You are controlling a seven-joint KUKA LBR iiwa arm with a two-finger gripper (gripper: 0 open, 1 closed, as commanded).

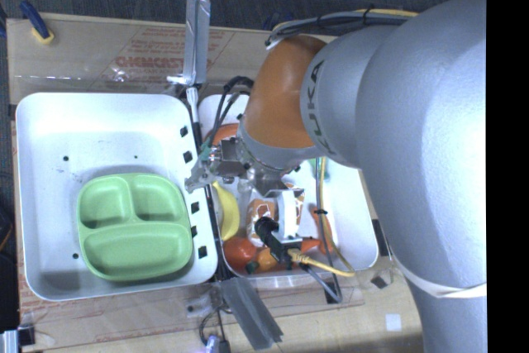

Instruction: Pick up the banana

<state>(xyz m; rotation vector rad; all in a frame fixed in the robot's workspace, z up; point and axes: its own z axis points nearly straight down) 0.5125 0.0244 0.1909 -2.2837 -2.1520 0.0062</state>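
The yellow banana (pixel 227 211) lies along the left wall of the right bin (pixel 357 248), partly under the arm's wrist. My gripper (pixel 248 186) hangs low over that bin, just right of the banana, beneath the orange band (pixel 281 99). The wrist body and cables hide most of it. A red tomato-like fruit (pixel 241 250) rests at the bin's front, below the banana's lower tip.
The left bin (pixel 50 128) holds a green divided plate (pixel 132 226). Small orange and red items (pixel 273 259) crowd the front of the right bin. A grey upright bracket (pixel 197 37) stands between the bins at the back. The big grey arm (pixel 413 145) covers the right side.
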